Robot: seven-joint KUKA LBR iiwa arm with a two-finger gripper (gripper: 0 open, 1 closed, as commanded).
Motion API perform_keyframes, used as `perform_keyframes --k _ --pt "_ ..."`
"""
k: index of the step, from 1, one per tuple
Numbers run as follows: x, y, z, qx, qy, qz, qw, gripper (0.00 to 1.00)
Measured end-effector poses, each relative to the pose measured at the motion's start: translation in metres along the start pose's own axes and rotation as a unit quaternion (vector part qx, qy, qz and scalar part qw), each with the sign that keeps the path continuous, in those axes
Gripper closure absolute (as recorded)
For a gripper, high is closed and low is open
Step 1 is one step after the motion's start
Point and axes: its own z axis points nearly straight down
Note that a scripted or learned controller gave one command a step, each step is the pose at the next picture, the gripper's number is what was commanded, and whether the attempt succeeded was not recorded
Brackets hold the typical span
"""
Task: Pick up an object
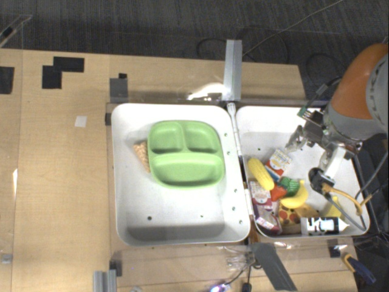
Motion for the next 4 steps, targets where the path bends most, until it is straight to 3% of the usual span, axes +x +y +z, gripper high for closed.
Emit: perform_keyframes --k 1,2,3,4 --pt "-0.065 -0.018 0.098 0.000 0.001 -0.067 0.9978 0.00" --pt "0.014 0.011 0.105 -0.013 0.006 -0.085 0.9963 0.00" --pt "-0.046 -0.014 0.105 -0.015 0.004 -0.174 0.9846 0.00" --pt "-0.021 -0.027 0.018 -0.001 0.001 -0.293 0.9562 0.00"
